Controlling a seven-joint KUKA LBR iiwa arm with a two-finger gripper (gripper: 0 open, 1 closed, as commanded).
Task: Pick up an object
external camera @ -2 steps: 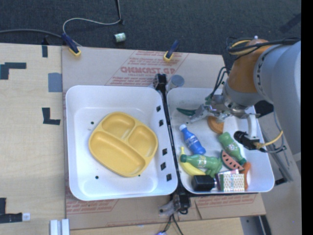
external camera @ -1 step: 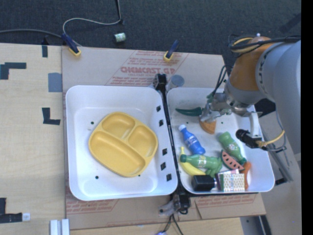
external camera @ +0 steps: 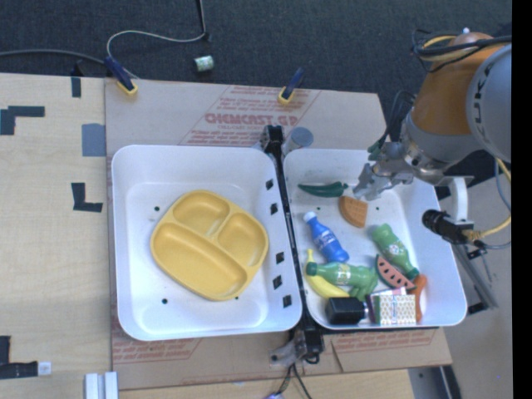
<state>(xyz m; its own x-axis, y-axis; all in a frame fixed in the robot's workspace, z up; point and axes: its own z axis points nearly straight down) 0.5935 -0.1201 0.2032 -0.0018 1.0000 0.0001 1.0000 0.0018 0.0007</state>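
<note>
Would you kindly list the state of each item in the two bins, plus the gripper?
Yellow tray: flat, right way up, alone in the left bin.
Blue bottle: lying on its side, right bin.
Green bottle: lying down.
Banana: lying under another green bottle.
Green pepper: lying flat near the far wall.
Orange piece: resting just below the gripper.
Gripper: low over the right bin, nothing seen between its fingers.

Bright, even overhead light, soft shadows, slightly soft focus, mild glare on the white bins (external camera: 125,223).

A small orange-brown wedge (external camera: 353,212) lies flat in the right bin (external camera: 449,293).
</note>
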